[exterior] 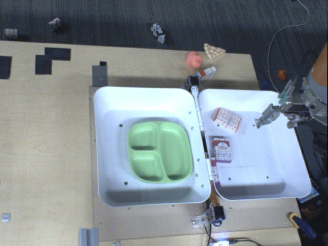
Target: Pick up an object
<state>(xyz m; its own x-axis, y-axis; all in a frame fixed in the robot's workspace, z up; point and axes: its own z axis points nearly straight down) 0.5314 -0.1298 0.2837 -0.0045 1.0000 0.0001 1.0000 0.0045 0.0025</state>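
Nothing lifted yet: gripper [262,119] hangs at frame right, fingers apart and empty, beside the patterned card [227,119].

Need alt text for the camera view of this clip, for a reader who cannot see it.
The grey robot arm's hand hovers over the right shallow white bin, which holds a small red-and-white patterned packet and a small red box. The left shallow white bin holds a green divided plastic plate.
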